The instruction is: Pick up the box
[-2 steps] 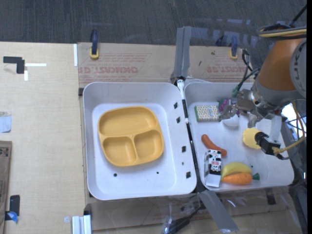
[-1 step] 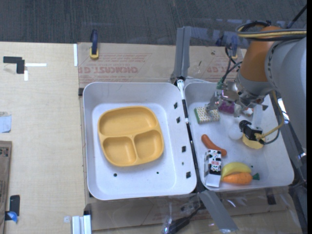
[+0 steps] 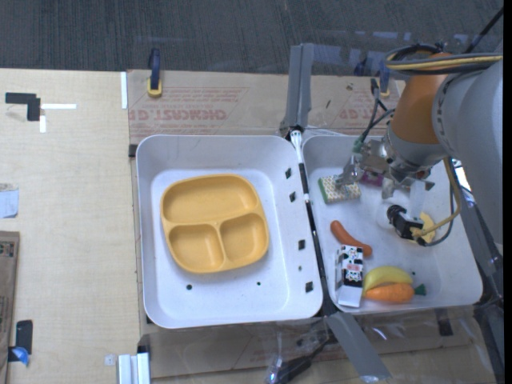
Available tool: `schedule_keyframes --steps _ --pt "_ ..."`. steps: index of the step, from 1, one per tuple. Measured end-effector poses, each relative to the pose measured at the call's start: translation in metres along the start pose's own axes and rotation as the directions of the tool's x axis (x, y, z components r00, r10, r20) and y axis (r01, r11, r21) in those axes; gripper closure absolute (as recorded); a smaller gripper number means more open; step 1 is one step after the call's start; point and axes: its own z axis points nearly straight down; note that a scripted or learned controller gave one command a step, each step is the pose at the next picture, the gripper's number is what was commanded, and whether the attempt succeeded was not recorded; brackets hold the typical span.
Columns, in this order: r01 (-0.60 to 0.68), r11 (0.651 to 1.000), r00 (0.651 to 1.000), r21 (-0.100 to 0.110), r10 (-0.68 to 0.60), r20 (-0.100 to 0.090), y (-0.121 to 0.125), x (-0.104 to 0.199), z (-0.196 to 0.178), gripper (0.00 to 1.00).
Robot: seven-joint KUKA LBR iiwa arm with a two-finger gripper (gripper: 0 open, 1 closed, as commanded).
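Note:
The box (image 3: 350, 274) is a small white carton with black cow patches, lying near the front edge of the right bin (image 3: 456, 290). My gripper (image 3: 370, 181) hangs over the back part of that bin, well behind the box and apart from it. Its two fingers (image 3: 350, 176) stand spread, so it is open. A small magenta thing (image 3: 370, 177) shows in the gap under the gripper; I cannot tell whether it is touched.
A green-and-white sponge (image 3: 329, 188) lies left of the gripper. An orange sausage (image 3: 350, 234) lies just behind the box; a banana (image 3: 388, 276) and carrot (image 3: 390, 293) lie to its right. The left bin (image 3: 160, 294) holds a yellow divided plate (image 3: 214, 222).

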Motion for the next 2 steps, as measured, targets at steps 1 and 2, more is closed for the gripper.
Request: schedule_keyframes --steps 1,2 --pt "-0.019 1.000 1.000 0.004 0.019 0.000 0.040 0.007 0.001 0.00" --pt "-0.409 0.912 0.912 0.025 0.409 -0.002 0.048 -0.032 0.002 0.00"
